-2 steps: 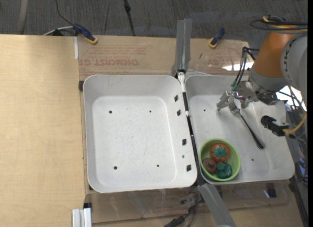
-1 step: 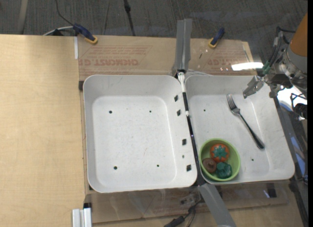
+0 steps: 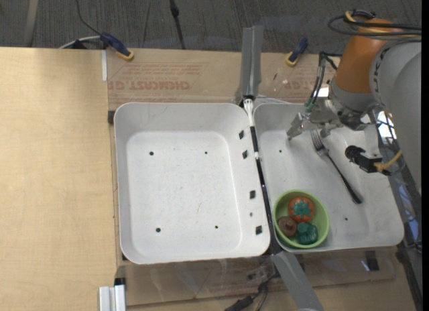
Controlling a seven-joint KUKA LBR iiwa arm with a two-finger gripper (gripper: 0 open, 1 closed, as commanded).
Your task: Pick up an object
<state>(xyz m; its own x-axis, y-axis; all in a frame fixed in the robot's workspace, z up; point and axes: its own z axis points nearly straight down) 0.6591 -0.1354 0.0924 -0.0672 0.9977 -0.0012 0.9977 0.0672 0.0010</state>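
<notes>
My gripper (image 3: 314,129) hangs over the back part of the right bin (image 3: 375,232), below the orange band of the arm. Its fingers (image 3: 295,129) stand spread, open, with nothing between them. A fork (image 3: 335,167) with a metal head and a black handle lies slantwise on the bin floor; its tines sit just under and in front of the gripper. In the bin's front left corner stands a green bowl (image 3: 323,228) that holds a red-orange round thing (image 3: 301,206), a small brown thing (image 3: 287,225) and a teal thing (image 3: 308,233).
The left bin (image 3: 127,169) lies beside the right one, joined along a clipped rim (image 3: 255,162). A black connector with a yellow cable (image 3: 362,158) hangs off the arm over the right bin. Clamps (image 3: 120,49) hold the cardboard at the back.
</notes>
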